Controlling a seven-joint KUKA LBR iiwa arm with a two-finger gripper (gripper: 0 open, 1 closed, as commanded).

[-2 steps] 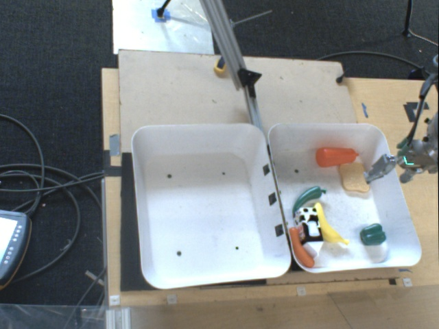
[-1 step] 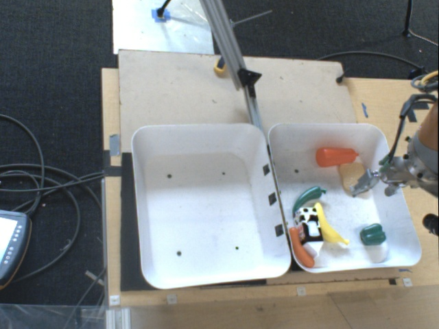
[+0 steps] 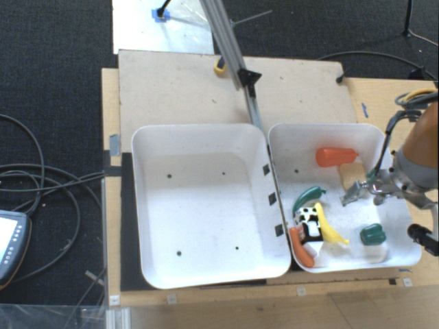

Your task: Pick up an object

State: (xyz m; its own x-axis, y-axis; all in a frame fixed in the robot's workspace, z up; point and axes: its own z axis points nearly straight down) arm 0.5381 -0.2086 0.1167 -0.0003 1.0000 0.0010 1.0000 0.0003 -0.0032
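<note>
Presently we log the tool (image 3: 353,196) at right of frame, fingers spread, gripping nothing, above the right bin (image 3: 374,134). Beneath it: orange object (image 3: 335,156) upper, banana (image 3: 328,227) and green pepper (image 3: 372,234) lower. Left bin (image 3: 147,139) adjoins.

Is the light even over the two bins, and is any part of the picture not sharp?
Camera view: soft, even light; faint shadows along the left bin walls; the white plastic is bright, hiding detail; the gripper and small toys in the right bin look slightly blurred.
</note>
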